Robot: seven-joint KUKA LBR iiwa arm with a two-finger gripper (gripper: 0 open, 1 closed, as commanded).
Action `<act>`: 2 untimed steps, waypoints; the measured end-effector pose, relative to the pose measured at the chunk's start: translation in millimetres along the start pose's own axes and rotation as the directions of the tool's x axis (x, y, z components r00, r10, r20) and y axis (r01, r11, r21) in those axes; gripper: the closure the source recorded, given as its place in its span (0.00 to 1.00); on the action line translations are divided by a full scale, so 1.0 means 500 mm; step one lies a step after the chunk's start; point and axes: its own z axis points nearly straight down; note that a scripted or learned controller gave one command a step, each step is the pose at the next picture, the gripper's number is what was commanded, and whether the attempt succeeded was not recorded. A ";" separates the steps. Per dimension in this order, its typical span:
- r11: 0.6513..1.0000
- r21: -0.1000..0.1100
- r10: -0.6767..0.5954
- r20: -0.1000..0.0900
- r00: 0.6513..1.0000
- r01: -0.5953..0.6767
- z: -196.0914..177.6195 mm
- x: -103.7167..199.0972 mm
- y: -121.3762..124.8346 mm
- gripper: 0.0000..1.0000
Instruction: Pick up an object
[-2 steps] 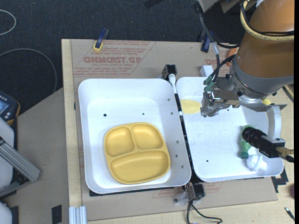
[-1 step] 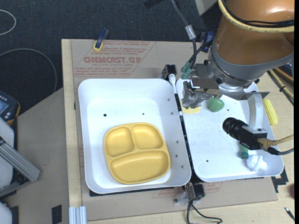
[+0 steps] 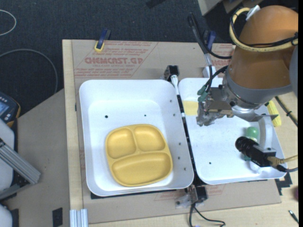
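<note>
My gripper [image 3: 206,117] hangs low over the left part of the right bin [image 3: 222,167], under the grey and orange arm. Just to its left, a flat pale yellow piece [image 3: 190,108] lies on the bin floor by the bin's left wall. A small green round thing [image 3: 253,133] sits further right in the same bin, partly hidden by the robot's bracket. A yellow strip [image 3: 273,113] shows at that bin's right edge. The arm hides much of the bin's far half. I see nothing held in the gripper.
The left bin [image 3: 94,126] holds a yellow divided plate [image 3: 138,153] in its near half. Both bins rest on a cardboard sheet [image 3: 118,58]. Cables and a blue-yellow clamp [image 3: 101,40] lie beyond the bins.
</note>
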 end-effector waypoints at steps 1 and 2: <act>1.000 -0.016 -0.008 -0.002 1.000 0.008 -0.079 0.020 0.002 1.00; 1.000 -0.012 -0.012 -0.003 1.000 0.012 -0.077 0.114 0.000 1.00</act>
